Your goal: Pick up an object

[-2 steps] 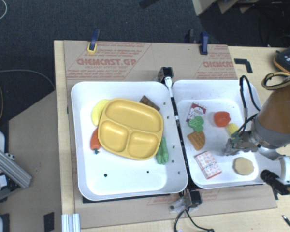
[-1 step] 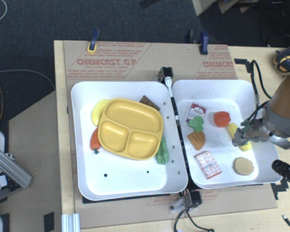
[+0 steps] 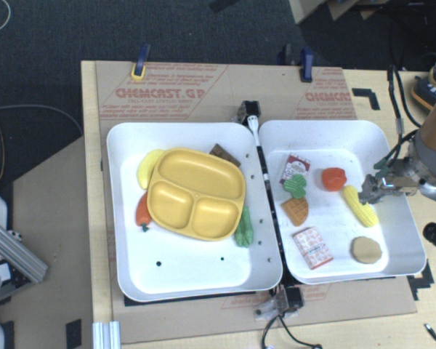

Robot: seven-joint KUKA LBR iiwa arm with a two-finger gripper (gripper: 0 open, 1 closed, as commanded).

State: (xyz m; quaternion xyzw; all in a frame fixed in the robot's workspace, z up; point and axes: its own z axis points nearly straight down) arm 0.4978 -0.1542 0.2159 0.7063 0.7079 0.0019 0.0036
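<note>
Two white bins sit side by side on the bench. Left bin (image 3: 123, 195): a yellow divided tray (image 3: 196, 193) lies tilted across its middle, with a yellow piece (image 3: 148, 167) poking out at its upper left, an orange-red piece (image 3: 143, 211) at its left edge, a green piece (image 3: 244, 227) at its lower right, and a brown bit (image 3: 224, 153) just above it. Right bin (image 3: 400, 231): a red-and-white packet (image 3: 296, 164) with a green piece (image 3: 296, 185) touching it below, a waffle-like orange piece (image 3: 296, 211) under that, a second red-and-white packet (image 3: 313, 246) lower down, a red tomato (image 3: 334, 179), a corn cob (image 3: 360, 206) lying at a slant, and a round tan piece (image 3: 366, 250) near the lower right corner. The arm comes in from the right; the gripper (image 3: 370, 190) sits low over the right bin, at the upper end of the corn cob. Whether it is open, closed or gripping the cob cannot be told from this angle.
</note>
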